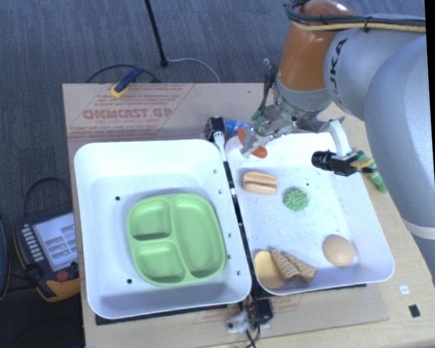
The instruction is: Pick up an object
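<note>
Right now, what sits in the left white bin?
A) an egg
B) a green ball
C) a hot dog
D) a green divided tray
D: the green divided tray lies alone in the left white bin, while the hot dog, green ball and egg lie in the right bin.

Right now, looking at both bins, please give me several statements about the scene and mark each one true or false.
1. The green divided tray lies in the left bin. True.
2. The hot dog lies in the left bin. False: it lies in the right bin.
3. The green ball is inside the tray. False: it rests on the right bin's floor.
4. The ice cream cone lies near the right bin's front edge. True.
5. The gripper is over the right bin's far left corner. True.
</note>
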### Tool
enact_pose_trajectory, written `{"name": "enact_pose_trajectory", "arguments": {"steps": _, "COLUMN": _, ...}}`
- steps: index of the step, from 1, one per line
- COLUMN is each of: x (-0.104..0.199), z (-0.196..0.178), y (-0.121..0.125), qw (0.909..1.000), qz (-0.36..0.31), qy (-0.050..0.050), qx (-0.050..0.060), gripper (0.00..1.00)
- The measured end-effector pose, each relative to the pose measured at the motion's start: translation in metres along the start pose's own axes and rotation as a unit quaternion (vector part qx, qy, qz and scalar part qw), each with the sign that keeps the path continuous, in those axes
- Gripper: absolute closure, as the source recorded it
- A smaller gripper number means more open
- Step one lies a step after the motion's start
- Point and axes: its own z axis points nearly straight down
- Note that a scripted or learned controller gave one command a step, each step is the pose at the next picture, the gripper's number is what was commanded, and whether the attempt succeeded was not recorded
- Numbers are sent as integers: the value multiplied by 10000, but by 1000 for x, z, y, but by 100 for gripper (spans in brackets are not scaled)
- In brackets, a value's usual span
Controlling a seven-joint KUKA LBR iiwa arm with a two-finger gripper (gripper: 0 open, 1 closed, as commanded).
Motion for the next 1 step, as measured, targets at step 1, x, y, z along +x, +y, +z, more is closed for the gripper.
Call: {"name": "enact_pose_trajectory", "arguments": {"steps": 1, "x": -3, "z": 0, "y": -1, "qw": 9989, "qz": 476, "qy": -1, "qx": 0, "gripper": 0}}
